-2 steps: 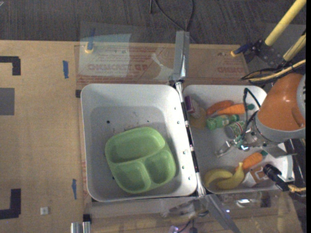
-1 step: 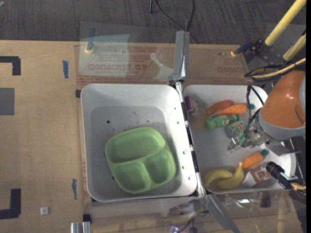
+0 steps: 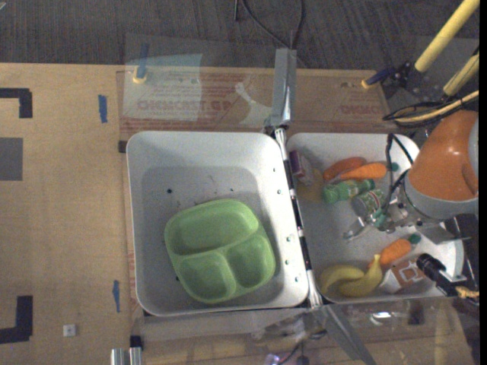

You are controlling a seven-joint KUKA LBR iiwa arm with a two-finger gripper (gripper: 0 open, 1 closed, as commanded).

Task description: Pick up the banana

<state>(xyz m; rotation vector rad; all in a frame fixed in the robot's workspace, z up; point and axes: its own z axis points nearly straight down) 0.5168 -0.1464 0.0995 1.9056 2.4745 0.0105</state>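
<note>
Hovering over the middle of the right-hand shallow white plastic bin (image 3: 304,152), the metal two-finger gripper (image 3: 370,222) hangs from the grey arm with its broad orange band (image 3: 449,162), which comes in from the right; whether the jaws are spread or pressed together I cannot tell, since the tool is small and blurred, and nothing can be seen caught in it. The curved yellow banana (image 3: 351,280) lies at the near edge of that same bin, towards its near-left corner, with its stem end rising to the right. Just right of the stem sits a small orange toy carrot (image 3: 397,251), and beyond that a flat brown-and-white card-like piece (image 3: 405,274). At the far end of the bin lie two long orange pieces (image 3: 351,169), a green plastic bottle (image 3: 344,192) and a small purple item (image 3: 295,164) by the dividing wall. The left-hand white bin (image 3: 144,204) holds a pale green three-compartment tray (image 3: 221,251), well apart from the work. I judge the approach to be the step in hand: the gripper is near the banana but on its far side, and no grasp has been made. The next move calls for shifting nearer and a little left, centring over the thick middle of the fruit, turning the jaws across its curve, and descending clear of the carrot and the bin's near wall
</note>
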